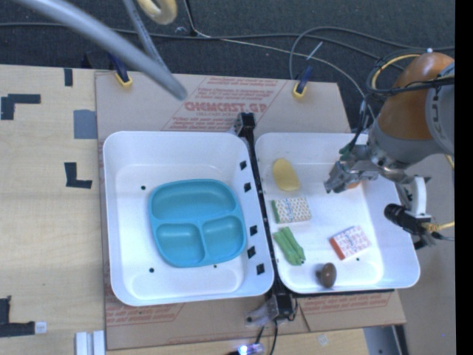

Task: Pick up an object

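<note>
The two-finger gripper (341,181) hangs over the right white bin (403,272) near its far side, and I can't tell how it's set or whether it carries anything. Just to its left lies a rounded yellow object (285,174); nearer the camera, a green-patterned packet (292,210), a green pod-shaped piece (290,245), a red-and-white carton (349,242), a brown lump (326,274). Nothing looks lifted yet, so I'd say the pick remains.

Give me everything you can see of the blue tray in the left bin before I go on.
The blue tray is a light blue, plastic-looking meal tray with rounded corners and a raised rim. It has three compartments: one long one across the far side and two smaller ones side by side on the near side. It lies flat on the floor of the left bin, turned slightly askew to the walls, roughly central. Nothing sits in it, and the gripper is over the other bin.
</note>
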Tool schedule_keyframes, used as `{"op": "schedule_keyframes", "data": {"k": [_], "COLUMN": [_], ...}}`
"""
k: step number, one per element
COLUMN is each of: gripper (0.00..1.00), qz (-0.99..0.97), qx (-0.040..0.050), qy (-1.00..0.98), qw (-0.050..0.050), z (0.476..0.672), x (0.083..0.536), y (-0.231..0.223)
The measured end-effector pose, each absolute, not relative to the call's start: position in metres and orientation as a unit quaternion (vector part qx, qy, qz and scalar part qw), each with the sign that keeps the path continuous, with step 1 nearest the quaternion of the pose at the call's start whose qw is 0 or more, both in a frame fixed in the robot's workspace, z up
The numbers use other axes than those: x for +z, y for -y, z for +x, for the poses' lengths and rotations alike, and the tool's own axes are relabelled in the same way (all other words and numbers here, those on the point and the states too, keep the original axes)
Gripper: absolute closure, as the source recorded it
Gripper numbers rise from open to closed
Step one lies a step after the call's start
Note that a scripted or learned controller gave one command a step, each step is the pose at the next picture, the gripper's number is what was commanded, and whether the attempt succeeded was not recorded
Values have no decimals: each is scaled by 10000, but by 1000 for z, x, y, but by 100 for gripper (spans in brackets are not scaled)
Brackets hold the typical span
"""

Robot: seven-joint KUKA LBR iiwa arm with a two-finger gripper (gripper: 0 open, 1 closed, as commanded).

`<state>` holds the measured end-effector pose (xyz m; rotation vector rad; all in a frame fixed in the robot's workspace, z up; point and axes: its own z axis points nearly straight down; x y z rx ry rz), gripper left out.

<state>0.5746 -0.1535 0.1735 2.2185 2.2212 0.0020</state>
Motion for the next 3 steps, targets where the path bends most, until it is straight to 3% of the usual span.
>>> {"op": "schedule_keyframes", "data": {"k": [2, 3], "gripper": [100, 100], "qz": [7064, 7050], "qx": [13, -5], "qy": [-7078, -7092], "qw": [23, -11], "z": [560, 552], "x": [280, 263], "y": [152, 92]}}
